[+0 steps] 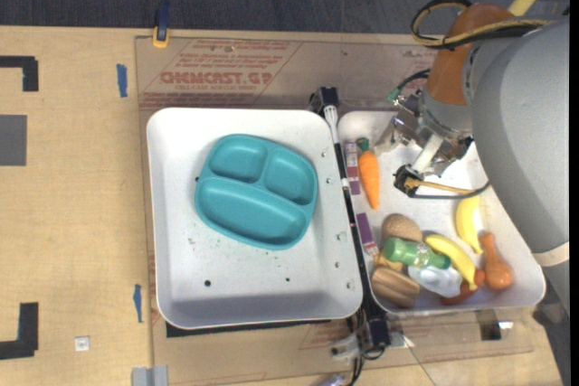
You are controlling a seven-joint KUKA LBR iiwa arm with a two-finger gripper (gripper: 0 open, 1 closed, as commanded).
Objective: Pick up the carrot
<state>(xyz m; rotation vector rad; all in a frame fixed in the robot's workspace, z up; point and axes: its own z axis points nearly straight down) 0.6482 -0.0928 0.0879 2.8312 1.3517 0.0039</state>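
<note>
The carrot (368, 177), orange with a small green top, lies along the left wall of the right bin (380, 118), its tip pointing toward the front. My gripper (406, 126) hangs over the back of that bin, just right of the carrot and a little behind it. Nothing shows between it and the carrot, and they look apart. The grey arm with its orange band (450, 79) covers the bin's back right part.
A teal divided plate (257, 189) lies in the left bin (172, 221). Crowded at the front of the right bin are two bananas (455, 256), a brown potato-like piece (403, 228), a green and white item (418, 256), a wooden piece (395, 287) and an orange-brown drumstick (493, 265).
</note>
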